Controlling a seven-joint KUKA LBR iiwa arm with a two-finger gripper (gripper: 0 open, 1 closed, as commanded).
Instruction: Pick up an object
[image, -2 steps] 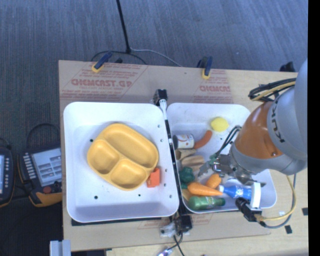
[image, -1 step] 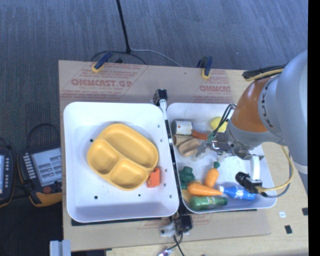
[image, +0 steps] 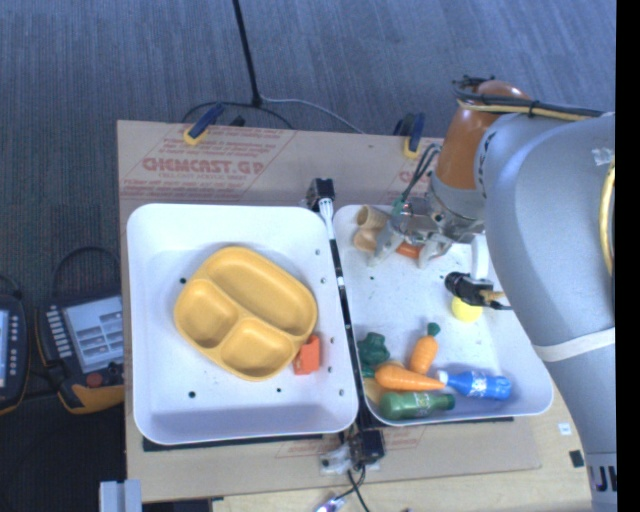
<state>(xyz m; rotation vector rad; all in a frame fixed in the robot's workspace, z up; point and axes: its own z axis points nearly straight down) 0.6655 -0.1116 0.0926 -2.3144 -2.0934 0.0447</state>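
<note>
My gripper (image: 415, 238) is low over the far end of the right bin (image: 530, 395), reaching in under the grey arm. A small orange thing (image: 408, 251) lies right at its tip, partly covered by it. A tan toy (image: 369, 232) sits just to the gripper's left, by the bin's far left corner. I see nothing lifted off the bin floor.
The right bin's near end holds two carrots (image: 405, 378) (image: 424, 352), a green bottle (image: 416, 404), a blue bottle (image: 478, 384) and a dark green toy (image: 373, 349). A yellow round thing (image: 467, 309) lies mid-bin. The left bin (image: 150, 400) holds a yellow divided plate (image: 245, 310) and an orange piece (image: 308, 356).
</note>
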